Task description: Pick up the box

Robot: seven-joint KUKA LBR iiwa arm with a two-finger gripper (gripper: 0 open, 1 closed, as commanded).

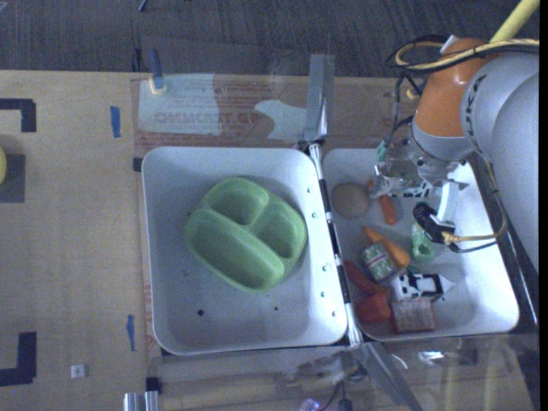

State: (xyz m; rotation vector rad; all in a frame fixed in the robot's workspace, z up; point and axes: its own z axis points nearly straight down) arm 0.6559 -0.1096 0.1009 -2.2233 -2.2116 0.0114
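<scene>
In the right bin (488, 311), a reddish-brown box (413, 315) lies near the front edge. A black-and-white patterned carton (419, 285) sits just behind it, and a small green box with a red label (378, 262) lies to their left. My gripper (391, 181) hangs over the back of this bin, beside a small orange carrot (388, 210) and well behind the boxes. Nothing shows in its grip.
A brown round piece (349, 200), a second carrot (390, 248), a pale green item (422, 245) and red pieces (370, 302) crowd the right bin. The left bin (171, 315) holds a green divided plate (247, 232). A metal divider (330, 229) separates the bins.
</scene>
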